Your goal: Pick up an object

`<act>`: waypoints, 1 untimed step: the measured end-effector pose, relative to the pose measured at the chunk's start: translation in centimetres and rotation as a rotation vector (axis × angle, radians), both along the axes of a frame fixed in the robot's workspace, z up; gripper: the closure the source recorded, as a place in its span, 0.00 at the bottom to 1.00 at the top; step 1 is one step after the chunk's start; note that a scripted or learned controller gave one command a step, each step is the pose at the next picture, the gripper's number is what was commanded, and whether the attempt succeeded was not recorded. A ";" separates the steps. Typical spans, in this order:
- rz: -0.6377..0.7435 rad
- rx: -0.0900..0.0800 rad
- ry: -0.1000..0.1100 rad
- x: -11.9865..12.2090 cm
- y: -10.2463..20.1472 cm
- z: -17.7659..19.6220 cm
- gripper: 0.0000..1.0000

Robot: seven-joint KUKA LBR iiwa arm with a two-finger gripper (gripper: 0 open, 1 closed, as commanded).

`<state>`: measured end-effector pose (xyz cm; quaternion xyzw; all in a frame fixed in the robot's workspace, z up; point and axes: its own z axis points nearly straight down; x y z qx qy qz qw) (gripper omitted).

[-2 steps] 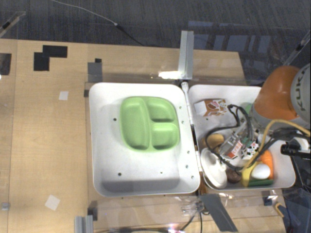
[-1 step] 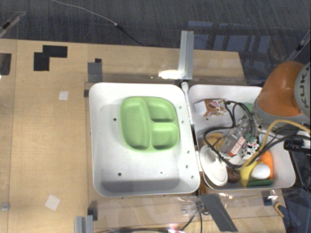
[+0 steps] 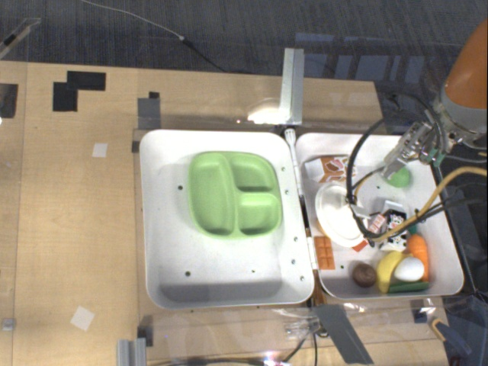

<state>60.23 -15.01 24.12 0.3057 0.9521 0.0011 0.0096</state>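
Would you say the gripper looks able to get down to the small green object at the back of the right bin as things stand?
Probably yes: the gripper hovers close beside the green object, which lies uncovered, though a black cable loops nearby.

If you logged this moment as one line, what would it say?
gripper: above right bin | green tray: left bin | banana, egg, carrot: untouched

We see two bins side by side on the counter [image 3: 69, 227]. In the left bin [image 3: 164, 227] a divided tray [image 3: 232, 193] sits near the middle. The right bin [image 3: 450, 269] holds a plate [image 3: 335, 216] at its left side, with toy food [image 3: 400, 269] crowded in the near right corner.
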 end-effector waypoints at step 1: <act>0.276 -0.002 0.015 -7.3 -5.8 -5.8 1.00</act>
